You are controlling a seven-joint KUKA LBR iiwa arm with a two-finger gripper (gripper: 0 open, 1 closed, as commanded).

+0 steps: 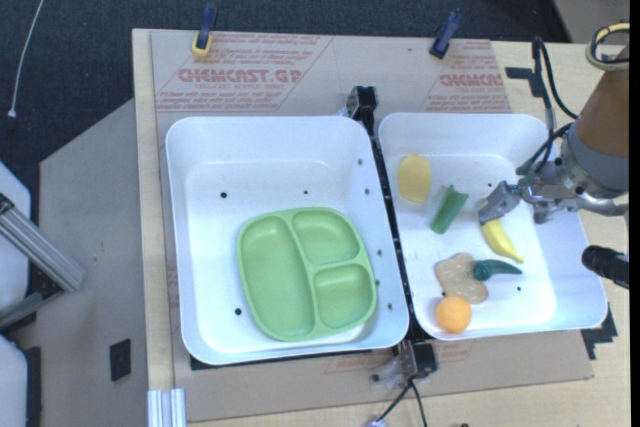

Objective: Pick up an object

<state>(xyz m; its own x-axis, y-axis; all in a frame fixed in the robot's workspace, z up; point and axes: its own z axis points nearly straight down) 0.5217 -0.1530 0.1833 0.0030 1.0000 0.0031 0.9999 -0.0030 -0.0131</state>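
Camera view: we look down at a slant on two white bins side by side on the tabletop (150, 215).
Left bin (200, 155): it holds a green divided tray (305, 270).
Right bin (470, 130): it holds a pale yellow piece (414, 177), a green stick (449, 209), a yellow banana (500, 239), a dark teal piece (495, 268), a beige lump (460, 277) and an orange ball (454, 314).
Gripper (500, 203): it hangs low over the right bin's right half; we cannot tell how the jaws stand.
Key relation: we judge the yellow banana the likeliest target; it lies just below the gripper, toward the bin's near edge, its long axis running diagonally.
Neighbours: the green stick sits just left of the gripper; the dark teal piece lies close under the banana.
Open room: bare floor lies right of the banana, toward the right wall.
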